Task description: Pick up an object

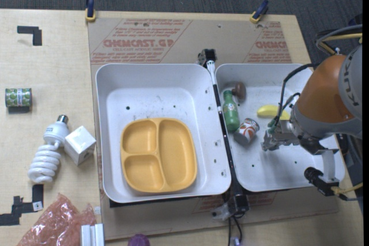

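Nearest the camera, at the bottom left, lies a red mesh bag (pixel 60 219). Just beyond it on the bench rest a spiral light bulb (pixel 48 152) and a small white cube (pixel 80 144), touching or nearly so. The left bin (pixel 109 95) holds a yellow divided plate (pixel 158 154) (three compartments, lying flat). In the right bin (pixel 253 173) the gripper (pixel 271 141) hangs low above the floor, with the grey arm and its orange band (pixel 326 92) reaching in from the right; whether its fingers are apart or together cannot be told, and nothing shows between them. Just to its left lies a small red-and-white can (pixel 248 130), tipped on its side, touching a green bottle (pixel 230 112). A yellow banana-like piece (pixel 268 111) sits beside the arm's cables, and a brown object (pixel 238 91) lies near the bottle's cap. Farther left, on the bench, stands a small green can (pixel 18 98).
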